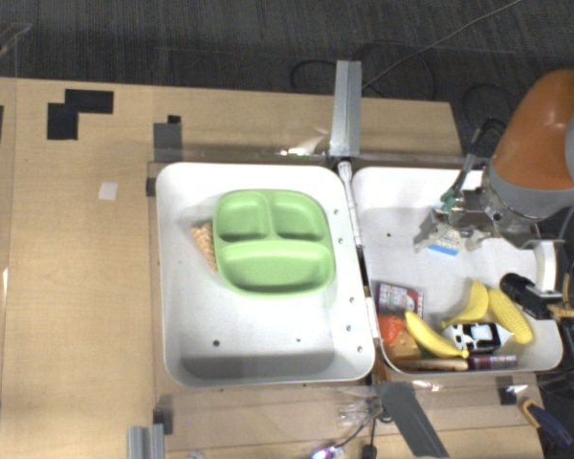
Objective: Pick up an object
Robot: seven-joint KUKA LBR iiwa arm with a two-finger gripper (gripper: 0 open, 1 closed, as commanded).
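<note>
My gripper point(448, 233) hangs over the upper middle of the right bin point(402, 194), below the arm's orange band. A small blue and white thing point(445, 248) shows right under it; I cannot tell whether it is held. In the bin's front right corner lie two yellow bananas point(430, 336) point(509, 314), a black and white object point(478, 335), a dark red packet point(398, 298), a red item point(392, 330) and a marker point(478, 360). A green divided plate point(272, 240) rests in the left bin point(239, 352).
A tan, textured item point(203, 245) pokes out from under the plate's left edge. A metal post point(347, 103) stands behind the wall between the bins. Black cables run across the dark floor at the back.
</note>
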